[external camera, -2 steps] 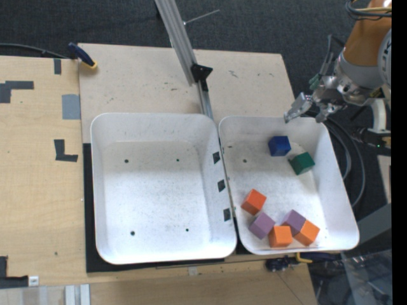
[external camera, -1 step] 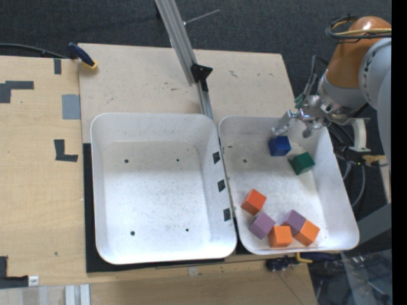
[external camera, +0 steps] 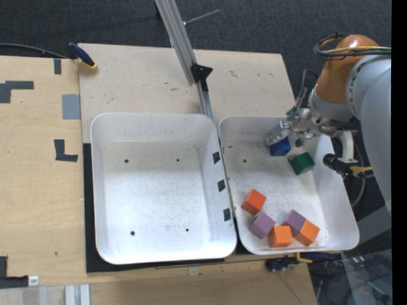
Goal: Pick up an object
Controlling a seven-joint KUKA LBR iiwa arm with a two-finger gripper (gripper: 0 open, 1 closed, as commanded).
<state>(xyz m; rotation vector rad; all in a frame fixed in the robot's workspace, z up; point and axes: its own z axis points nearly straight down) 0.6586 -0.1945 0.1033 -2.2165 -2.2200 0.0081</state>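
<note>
My gripper [external camera: 289, 137] hangs over the far part of the right bin [external camera: 337, 199], reaching in from the right. A blue block [external camera: 280, 148] sits right at its tip, partly covered by it; I cannot tell whether the block is gripped or lying on the bin floor. Just to the right and nearer lies a green block [external camera: 301, 163]. An orange block [external camera: 254, 201] lies mid-bin. At the near edge two purple blocks [external camera: 261, 224] [external camera: 294, 220] and two more orange blocks [external camera: 280, 236] [external camera: 308, 232] are bunched together.
The left bin [external camera: 102, 170] stands beside the right one, their rims meeting at a central divider [external camera: 219, 170]. A slanted metal rail [external camera: 181, 37] runs down from the top to the bins' far edge. The arm's body [external camera: 356, 81] fills the right side.
</note>
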